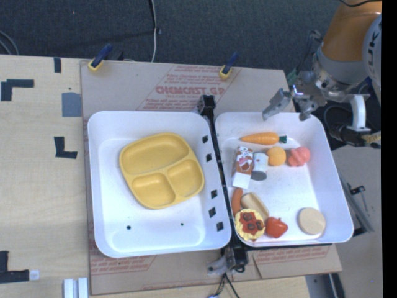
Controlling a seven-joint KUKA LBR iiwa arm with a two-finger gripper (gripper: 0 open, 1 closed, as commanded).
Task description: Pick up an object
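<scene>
My gripper (290,108) hangs open above the far edge of the right bin (329,185), nothing between its fingers (275,105). Toy food lies in that bin. An orange carrot (260,139) lies nearest the gripper, just in front of it. Past it sit a yellow-orange fruit (276,157), a pink fruit (298,156), a small printed carton (244,163) and a white and grey can (259,166). At the front are a hot dog bun (255,203), a sausage (237,198), a pizza slice (249,223), a red pepper (276,228) and a round tan biscuit (311,221).
The left bin (105,222) holds a yellow divided plate (162,169). Black clips (209,160) join the two bins along the middle. Both bins rest on a cardboard sheet (180,89) clamped at the back. The arm's orange band (350,30) is at the top right.
</scene>
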